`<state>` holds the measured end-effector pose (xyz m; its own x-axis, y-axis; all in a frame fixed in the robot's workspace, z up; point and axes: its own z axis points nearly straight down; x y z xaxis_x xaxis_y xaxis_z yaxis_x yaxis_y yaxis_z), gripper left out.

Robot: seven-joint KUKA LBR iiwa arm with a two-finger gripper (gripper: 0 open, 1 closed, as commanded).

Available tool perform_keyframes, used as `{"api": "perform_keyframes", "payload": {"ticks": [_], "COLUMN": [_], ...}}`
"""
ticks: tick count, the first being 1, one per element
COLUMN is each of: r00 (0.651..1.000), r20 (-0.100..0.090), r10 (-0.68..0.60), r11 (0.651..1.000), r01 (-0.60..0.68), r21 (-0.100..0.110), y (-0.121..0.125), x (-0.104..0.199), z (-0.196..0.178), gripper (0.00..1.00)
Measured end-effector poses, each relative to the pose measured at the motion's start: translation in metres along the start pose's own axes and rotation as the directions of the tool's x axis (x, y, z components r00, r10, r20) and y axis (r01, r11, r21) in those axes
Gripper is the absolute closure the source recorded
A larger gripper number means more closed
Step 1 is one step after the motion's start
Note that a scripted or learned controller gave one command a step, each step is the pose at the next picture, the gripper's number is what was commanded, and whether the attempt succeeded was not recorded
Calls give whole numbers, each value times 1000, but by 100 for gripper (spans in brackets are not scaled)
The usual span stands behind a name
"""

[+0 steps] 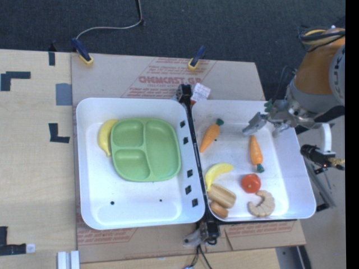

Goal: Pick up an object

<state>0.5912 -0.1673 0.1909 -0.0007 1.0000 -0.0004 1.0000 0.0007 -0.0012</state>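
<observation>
The right bin [291, 167] holds several toy foods: a carrot [208, 137] near its left wall, a second carrot [256, 151] further right, a banana [217, 172], a red tomato [251, 182], a bread roll [221, 196] and a tan pastry [262, 203]. My gripper [265, 129] hangs over the upper right part of this bin, just above the second carrot. Its fingers are spread open with nothing between them.
The left bin [90, 195] holds a green divided plate [146, 149] with a yellow piece [104, 137] tucked under its left edge. A black divider [190, 150] runs between the bins. Yellow clamps [83, 52] hold the cardboard at the back.
</observation>
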Motion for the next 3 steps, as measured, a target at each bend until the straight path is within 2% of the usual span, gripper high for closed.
{"api": "perform_keyframes", "payload": {"ticks": [1,2,3], "r00": [1000,1000,1000], "r20": [1,5,-1], "r10": [0,0,-1], "r11": [1000,1000,1000], "r01": [0,0,1], "r21": [-5,-8,0], "y": [8,8,-53], "x": [-34,-35,20], "z": [104,94,6], "gripper": [0,100,100]}}
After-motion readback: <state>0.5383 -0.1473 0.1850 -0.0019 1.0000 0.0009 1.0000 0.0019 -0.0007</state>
